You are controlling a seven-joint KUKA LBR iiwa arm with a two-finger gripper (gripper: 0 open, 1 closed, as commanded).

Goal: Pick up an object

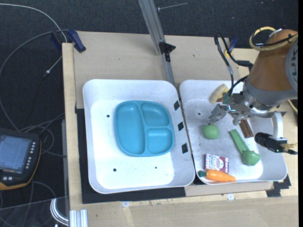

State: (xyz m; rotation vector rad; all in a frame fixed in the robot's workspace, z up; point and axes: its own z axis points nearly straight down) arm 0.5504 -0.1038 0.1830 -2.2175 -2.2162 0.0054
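Green ball (211,131) round, no long axis; gripper (218,114) just above it, fingers spread, holding nothing

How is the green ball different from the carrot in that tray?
The green ball is round; the carrot is long and tapered. The ball is green and sits mid-bin, just below the gripper; the carrot is orange and lies along the near rim. Both lie in the right bin.
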